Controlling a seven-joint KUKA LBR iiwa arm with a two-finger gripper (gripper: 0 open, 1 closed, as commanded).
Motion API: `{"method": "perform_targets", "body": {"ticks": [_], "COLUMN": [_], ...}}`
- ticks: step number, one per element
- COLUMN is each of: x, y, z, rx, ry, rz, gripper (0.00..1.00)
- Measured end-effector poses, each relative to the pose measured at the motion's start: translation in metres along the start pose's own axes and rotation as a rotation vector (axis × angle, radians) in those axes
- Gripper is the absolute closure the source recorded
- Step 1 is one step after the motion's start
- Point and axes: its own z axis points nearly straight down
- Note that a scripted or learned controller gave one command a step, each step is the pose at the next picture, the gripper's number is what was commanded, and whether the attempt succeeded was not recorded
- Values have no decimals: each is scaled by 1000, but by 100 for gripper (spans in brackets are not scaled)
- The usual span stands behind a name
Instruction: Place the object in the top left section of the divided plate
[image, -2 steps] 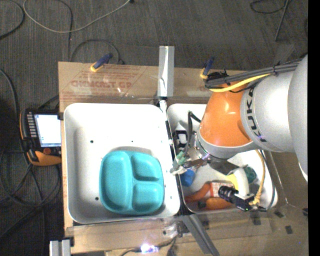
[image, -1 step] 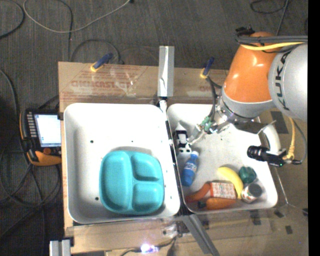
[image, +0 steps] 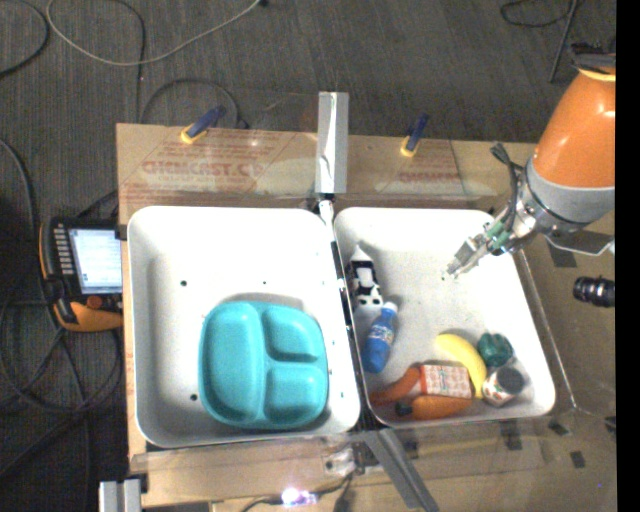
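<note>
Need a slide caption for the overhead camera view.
Gripper hovers over right bin; teal divided plate waits in left bin.

bench (image: 160, 165): wooden | left white bin (image: 160, 250) | right white bin (image: 420, 235) | bins touching side by side

Turquoise divided plate (image: 264, 366), yellow banana (image: 462, 356)

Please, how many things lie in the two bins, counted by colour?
Teal: 2, divided plate, small teal object
Blue: 1, bottle
Yellow: 1, banana
Orange: 2, carrot, small carton
Black-and-white: 1, toy
Grey: 1, can
Total: 8
</note>
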Motion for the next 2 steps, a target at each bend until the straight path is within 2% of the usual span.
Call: {"method": "perform_targets", "body": {"ticks": [1,2], "x": [-29,-43], "y": [3,-92], "z": [52,60], "rx": [0,0], "ry": [2,2], "rz": [-131,-332], "gripper": [100,100]}}
